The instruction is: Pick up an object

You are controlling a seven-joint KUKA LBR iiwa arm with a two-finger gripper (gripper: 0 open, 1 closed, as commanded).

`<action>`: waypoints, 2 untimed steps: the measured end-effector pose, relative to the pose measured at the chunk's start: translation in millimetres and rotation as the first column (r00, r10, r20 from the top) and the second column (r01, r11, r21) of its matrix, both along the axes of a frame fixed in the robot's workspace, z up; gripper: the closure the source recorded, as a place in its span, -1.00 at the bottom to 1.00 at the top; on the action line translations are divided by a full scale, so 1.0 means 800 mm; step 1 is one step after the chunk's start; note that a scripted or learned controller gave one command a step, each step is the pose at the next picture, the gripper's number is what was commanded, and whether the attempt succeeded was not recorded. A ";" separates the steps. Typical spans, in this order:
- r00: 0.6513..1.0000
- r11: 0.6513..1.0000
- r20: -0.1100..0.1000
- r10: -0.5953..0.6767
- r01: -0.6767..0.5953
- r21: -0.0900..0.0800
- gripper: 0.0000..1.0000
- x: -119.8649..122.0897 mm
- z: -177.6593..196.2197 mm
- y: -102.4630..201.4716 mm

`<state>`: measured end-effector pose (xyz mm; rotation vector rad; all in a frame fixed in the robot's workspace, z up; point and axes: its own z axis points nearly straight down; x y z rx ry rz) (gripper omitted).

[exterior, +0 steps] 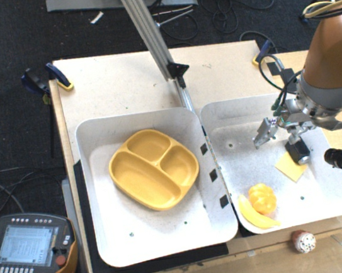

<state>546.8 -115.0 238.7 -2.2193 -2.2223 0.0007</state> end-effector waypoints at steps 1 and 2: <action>1.000 1.000 0.000 -0.001 0.001 0.000 -1.00 0.000 0.000 0.000; 1.000 1.000 -0.004 -0.001 0.001 0.000 -1.00 0.008 -0.067 0.011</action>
